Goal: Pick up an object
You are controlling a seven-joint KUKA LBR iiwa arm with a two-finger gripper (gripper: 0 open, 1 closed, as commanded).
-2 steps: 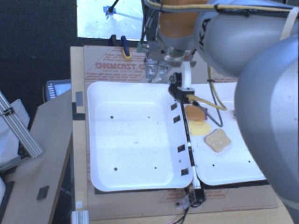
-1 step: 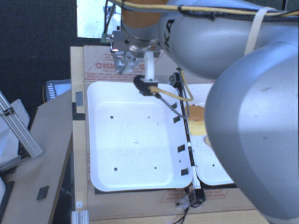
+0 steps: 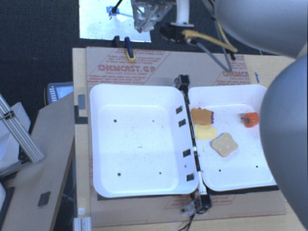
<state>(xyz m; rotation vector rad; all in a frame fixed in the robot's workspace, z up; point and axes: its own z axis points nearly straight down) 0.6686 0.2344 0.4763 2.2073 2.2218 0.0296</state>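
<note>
- Camera view: the gripper (image 3: 143,19) hangs high over the back of the bench, above the left bin's far side, with nothing between its fingers; if it is released or clenched, I cannot tell.
- There are two white bins: the left bin (image 3: 96,143) and the right bin (image 3: 240,179).
- The right bin holds four objects: an orange block (image 3: 201,116), a yellow piece (image 3: 206,133), a beige slice (image 3: 224,145), a red piece (image 3: 250,120).
- The board (image 3: 126,67) under the bins reads "CHEMCAST".

Right bin (image 3: 231,94) — far side hidden behind the arm (image 3: 284,129), itself cut off.
</note>
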